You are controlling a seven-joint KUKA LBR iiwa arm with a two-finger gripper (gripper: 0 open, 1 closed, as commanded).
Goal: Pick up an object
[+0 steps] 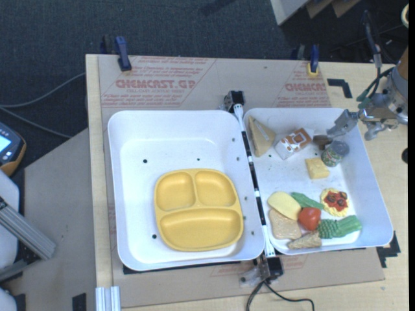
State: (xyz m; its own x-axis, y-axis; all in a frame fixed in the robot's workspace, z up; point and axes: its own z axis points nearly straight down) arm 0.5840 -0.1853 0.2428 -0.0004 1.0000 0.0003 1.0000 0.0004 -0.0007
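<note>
Camera view showed two white bins side by side on the bench. Left bin point(130, 141) carried a yellow divided plate point(198, 209), its long axis running across the bin. Right bin point(373, 193) was crowded: a tan wedge point(260, 137) at the back left, a small white box point(293, 141) beside it, a yellow cube point(317, 168), and at the front a yellow oval piece point(284, 204), a red tomato point(309, 218), bread slices point(283, 225), green pieces point(340, 227) and a small pizza point(335, 201), packed touching. The gripper point(340, 127) hung at the back right above a grey-green round item point(334, 153); whether its fingers were parted or closed could not be told.
</note>
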